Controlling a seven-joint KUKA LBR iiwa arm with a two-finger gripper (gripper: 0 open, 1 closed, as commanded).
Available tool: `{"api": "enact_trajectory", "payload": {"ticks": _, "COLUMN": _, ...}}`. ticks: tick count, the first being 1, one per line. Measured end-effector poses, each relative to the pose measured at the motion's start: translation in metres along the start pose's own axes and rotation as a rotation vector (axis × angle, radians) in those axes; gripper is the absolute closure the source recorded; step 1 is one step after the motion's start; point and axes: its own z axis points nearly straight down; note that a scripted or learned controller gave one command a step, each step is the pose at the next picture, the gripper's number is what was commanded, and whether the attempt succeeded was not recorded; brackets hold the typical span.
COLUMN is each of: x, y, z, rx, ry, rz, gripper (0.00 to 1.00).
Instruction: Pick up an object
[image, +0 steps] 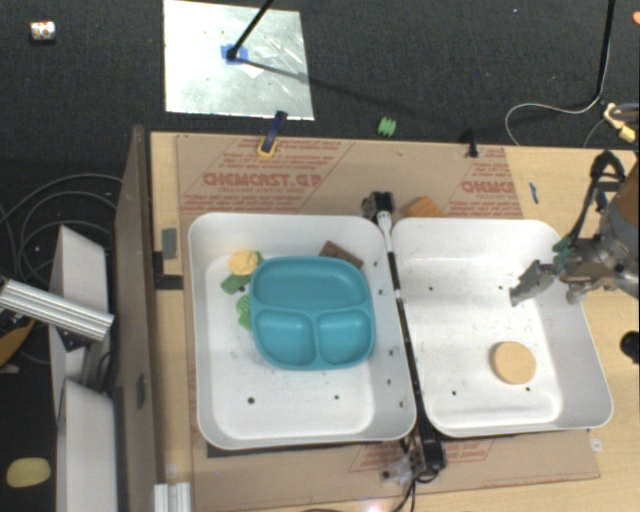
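Camera view, round flat tan disc (514, 362) on smooth white right bin (470, 410), jaws (527, 284) above, grip state unclear

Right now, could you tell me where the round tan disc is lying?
The round tan disc lies in the right white bin, toward its near right corner, below the claw and apart from it.

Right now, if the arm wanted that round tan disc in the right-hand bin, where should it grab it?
Probably across its rim, coming straight down from above. The tan disc lies flat on the right bin floor with bare floor all around it, so fingers could drop on opposite sides of its round edge. It looks thin, so they would need to reach almost to the floor. The gripper sits above it in the picture.
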Motion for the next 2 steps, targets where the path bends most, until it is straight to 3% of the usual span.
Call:
{"api": "enact_trajectory", "payload": {"ticks": 1, "x": -0.04, "y": -0.028, "z": 0.138, "rx": 0.016, "ry": 0.004, "rz": 0.002, "gripper": 0.0}}
{"api": "enact_trajectory", "payload": {"ticks": 2, "x": -0.03, "y": -0.022, "z": 0.19, "rx": -0.005, "ry": -0.005, "rz": -0.004, "gripper": 0.0}}
